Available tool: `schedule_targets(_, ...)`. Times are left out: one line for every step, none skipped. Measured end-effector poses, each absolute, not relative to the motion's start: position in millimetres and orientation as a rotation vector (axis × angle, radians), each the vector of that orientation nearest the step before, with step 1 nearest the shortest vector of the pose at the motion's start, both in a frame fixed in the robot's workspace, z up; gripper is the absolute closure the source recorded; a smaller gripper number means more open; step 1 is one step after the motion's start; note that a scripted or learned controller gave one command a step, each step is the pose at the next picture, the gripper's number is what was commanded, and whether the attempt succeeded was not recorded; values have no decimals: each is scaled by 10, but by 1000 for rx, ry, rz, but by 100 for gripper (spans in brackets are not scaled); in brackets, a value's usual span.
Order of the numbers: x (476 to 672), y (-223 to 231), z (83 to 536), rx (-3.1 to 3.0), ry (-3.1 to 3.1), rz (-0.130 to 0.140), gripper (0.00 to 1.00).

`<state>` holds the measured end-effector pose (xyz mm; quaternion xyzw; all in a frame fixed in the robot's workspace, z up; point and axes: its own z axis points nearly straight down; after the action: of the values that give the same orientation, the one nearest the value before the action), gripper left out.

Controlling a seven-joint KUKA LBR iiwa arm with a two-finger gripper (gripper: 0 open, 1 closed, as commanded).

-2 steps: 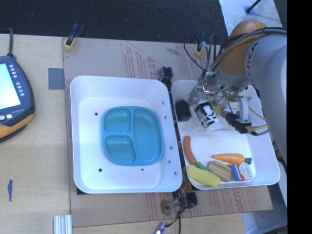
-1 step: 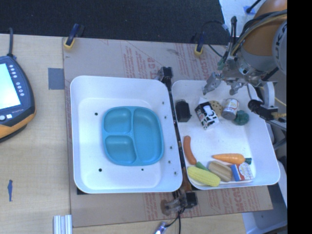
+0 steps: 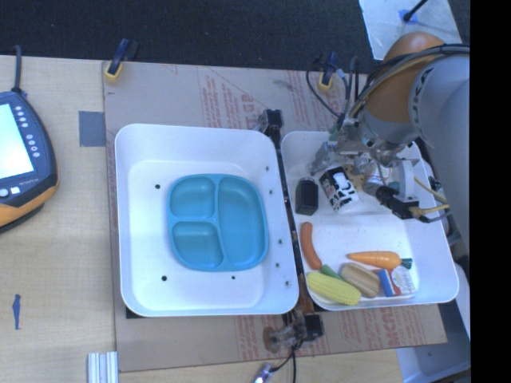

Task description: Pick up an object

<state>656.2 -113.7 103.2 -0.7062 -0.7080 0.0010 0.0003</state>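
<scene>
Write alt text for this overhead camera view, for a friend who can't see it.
A grey robot arm reaches from the right, its gripper low in the right white bin among toy foods: a carrot, corn and a sausage. The left white bin holds a blue divided plate.

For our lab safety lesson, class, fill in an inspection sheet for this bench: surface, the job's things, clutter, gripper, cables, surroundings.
Surface: wooden bench with cardboard sheet under two white bins.
Job's things: right bin holds a carrot, corn cob, sausage, bread roll, black block, black-and-white can.
Clutter: blue divided plate in left bin.
Gripper: gripper low over the right bin's far end, by the can; finger state unclear.
Cables: black cables along the arm.
Surroundings: handheld pendant at left; clamps on the far edge.
</scene>
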Motion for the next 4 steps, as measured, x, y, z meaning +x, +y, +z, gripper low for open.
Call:
schedule_targets(6559, -945, 919, -2212, -2226, 8, 0)
schedule_targets(6178, -1444, 920, -2215, -2226, 7, 0)
schedule_targets(6498, -1072, 922, -2213, -2228, 5, 0)
schedule_targets(6566, -1658, 1231, -2210, -2224, -6, 0)
